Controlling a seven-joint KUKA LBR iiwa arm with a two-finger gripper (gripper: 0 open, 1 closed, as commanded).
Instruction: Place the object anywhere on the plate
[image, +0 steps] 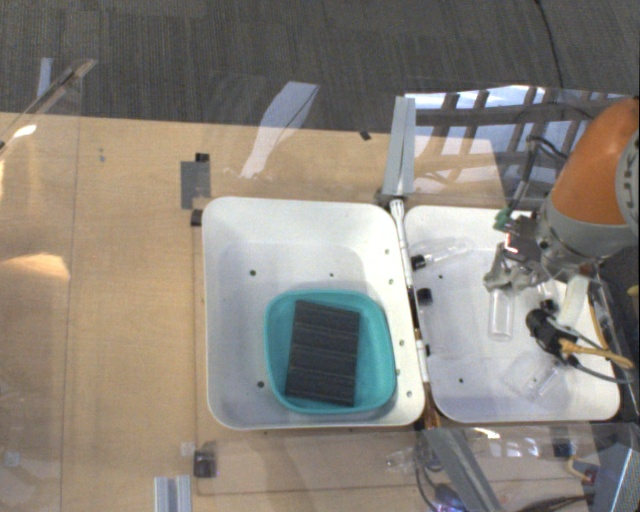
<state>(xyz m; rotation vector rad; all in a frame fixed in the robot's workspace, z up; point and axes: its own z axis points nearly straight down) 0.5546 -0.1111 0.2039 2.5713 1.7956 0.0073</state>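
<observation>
A wooden table (110, 330) carries 2 shallow white bins side by side, seen from above at a slant. The left bin (230, 300) holds a teal plate (378, 345) with rounded corners, sitting toward the bin's near side. A dark ribbed rectangular object (323, 352) lies flat on the plate, roughly centered, its long side running near to far and turned slightly.

The grey arm with its orange band (592, 180) reaches in from the right and hangs over the right bin (450, 385). The claw (515, 268) sits over the far middle part of that bin, with cables and metal fittings crowded around it. Its 2 fingers cannot be made out clearly, so how far the claw is open cannot be told, and nothing is visibly gripped in it.

The dark object rests well apart from the claw, to its left and somewhat nearer, across the wall between the 2 bins.
</observation>
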